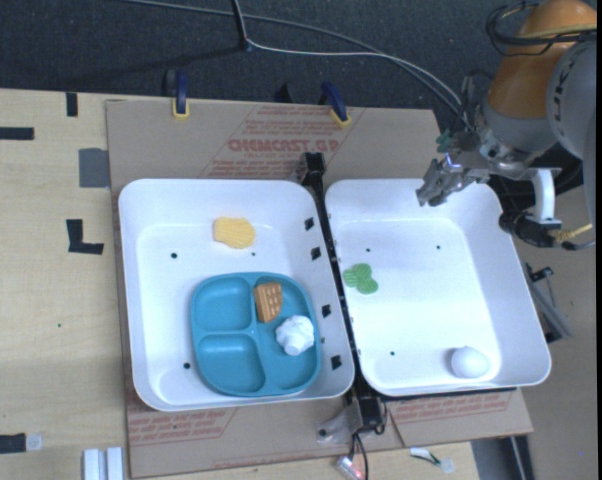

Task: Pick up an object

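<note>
My gripper (pixel 433 190) hangs over the far edge of the right bin (pixel 501 298), high above its floor, and nothing shows between its fingers. In that bin a green flat piece (pixel 360 279) lies near the left wall and a white ball (pixel 469 361) rests in the near right corner. The left bin (pixel 146 268) holds a yellow lump (pixel 234 232) at its far side and a teal divided tray (pixel 216 353). On the tray sit a tan waffle-like piece (pixel 268 301) and a white crumpled lump (pixel 295 335).
Both bins sit on a cardboard sheet (pixel 271 143) clamped at the back by two clips. A cable (pixel 281 38) runs across the dark backdrop to the arm. The orange-banded arm (pixel 536 58) fills the upper right.
</note>
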You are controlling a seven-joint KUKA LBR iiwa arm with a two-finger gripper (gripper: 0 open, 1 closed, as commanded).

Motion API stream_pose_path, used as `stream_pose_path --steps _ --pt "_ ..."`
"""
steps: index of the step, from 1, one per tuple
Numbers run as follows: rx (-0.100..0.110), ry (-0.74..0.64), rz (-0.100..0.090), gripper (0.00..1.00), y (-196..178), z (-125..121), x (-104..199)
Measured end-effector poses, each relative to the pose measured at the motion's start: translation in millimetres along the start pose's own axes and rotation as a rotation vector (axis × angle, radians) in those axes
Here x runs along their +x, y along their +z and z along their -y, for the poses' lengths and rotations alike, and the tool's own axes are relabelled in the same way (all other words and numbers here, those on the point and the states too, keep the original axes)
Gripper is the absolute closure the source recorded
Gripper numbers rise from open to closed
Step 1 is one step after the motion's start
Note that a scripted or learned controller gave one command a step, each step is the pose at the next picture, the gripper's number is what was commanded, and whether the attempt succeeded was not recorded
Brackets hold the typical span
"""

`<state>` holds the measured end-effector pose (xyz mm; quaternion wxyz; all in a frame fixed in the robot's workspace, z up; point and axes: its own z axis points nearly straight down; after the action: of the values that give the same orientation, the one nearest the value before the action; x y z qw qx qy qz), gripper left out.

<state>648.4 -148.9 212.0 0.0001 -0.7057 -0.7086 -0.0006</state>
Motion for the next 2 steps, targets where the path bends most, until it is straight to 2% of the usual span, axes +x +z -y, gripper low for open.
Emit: stream_pose_path --steps 1,2 --pt "0.0 -0.001 -0.001 1.0 -5 7 61" --pt "0.001 0.0 0.0 1.0 0 26 108"
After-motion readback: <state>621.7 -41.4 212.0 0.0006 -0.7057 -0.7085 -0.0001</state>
